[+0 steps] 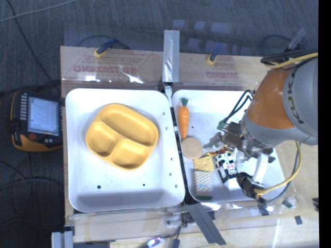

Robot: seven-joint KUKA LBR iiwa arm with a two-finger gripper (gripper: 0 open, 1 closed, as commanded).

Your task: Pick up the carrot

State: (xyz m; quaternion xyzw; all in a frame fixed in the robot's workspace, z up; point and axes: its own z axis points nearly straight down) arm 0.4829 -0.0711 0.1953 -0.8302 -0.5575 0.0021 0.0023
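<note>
The carrot [183,119], orange with a small green top, lies lengthwise against the left wall of the right bin [217,98], near its far end. My gripper [224,160] hangs over the middle of the right bin, right of and nearer than the carrot, roughly a carrot's length away. It is not touching the carrot. The arm's grey wrist and orange band [273,105] hide the bin's right side.
Just below the carrot lie a round tan disc [192,148], a yellow wedge [203,163] and a waffle-patterned block [204,182]. The left bin [83,190] holds a yellow compartment plate [121,136]. A divider wall [176,149] separates the bins.
</note>
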